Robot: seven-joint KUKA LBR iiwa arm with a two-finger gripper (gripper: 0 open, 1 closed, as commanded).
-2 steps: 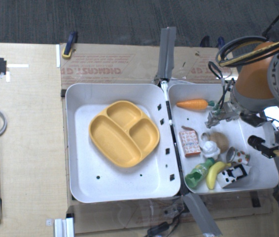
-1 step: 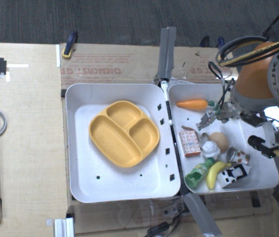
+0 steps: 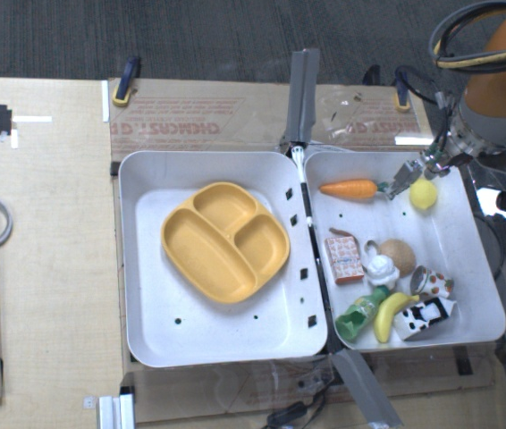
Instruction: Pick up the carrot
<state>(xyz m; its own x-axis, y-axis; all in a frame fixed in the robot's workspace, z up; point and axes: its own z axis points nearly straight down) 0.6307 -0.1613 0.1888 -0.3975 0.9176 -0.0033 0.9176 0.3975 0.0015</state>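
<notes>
An orange carrot (image 3: 349, 189) lies flat near the back of the right bin (image 3: 468, 239), its tip pointing left. My gripper (image 3: 405, 179) hangs just right of the carrot's green end, low over the bin, apart from the carrot. A yellow lemon (image 3: 424, 195) sits right beside the gripper.
The left bin (image 3: 146, 266) holds a yellow divided plate (image 3: 225, 240). In the right bin's front half lie a small carton (image 3: 343, 257), a brown ball (image 3: 399, 256), a banana (image 3: 389, 315), a green item (image 3: 356, 318) and a black-and-white toy (image 3: 425, 315). A grey divider bar (image 3: 302, 96) stands behind the bins.
</notes>
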